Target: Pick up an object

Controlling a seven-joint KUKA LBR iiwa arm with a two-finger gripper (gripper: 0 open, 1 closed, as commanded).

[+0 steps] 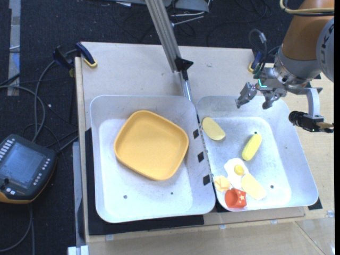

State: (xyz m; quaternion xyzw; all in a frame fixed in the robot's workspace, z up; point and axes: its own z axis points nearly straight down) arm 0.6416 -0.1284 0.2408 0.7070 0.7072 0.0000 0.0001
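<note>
Camera view has the gripper [255,101], fingers spread apart and holding nothing, hovering over the far rim of the right white bin [297,158]. Below it lie one pale yellow slice [213,129], one yellow corn cob [251,146], one fried egg [237,169], one cheese wedge [221,183], one pale oblong piece [253,187] and one red strawberry [235,198]. One square yellow plastic plate [151,144] sits in the left white bin [106,195].

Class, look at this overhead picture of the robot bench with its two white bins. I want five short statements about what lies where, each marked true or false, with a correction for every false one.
1. The yellow plate lies in the left bin. True.
2. The gripper holds the corn cob. False: its fingers are open and hold nothing, and the cob lies in the right bin.
3. The fried egg lies on the yellow plate. False: it lies in the right bin.
4. The red piece lies near the right bin's front edge. True.
5. The gripper hangs over the left bin. False: it is above the right bin's far edge.
</note>
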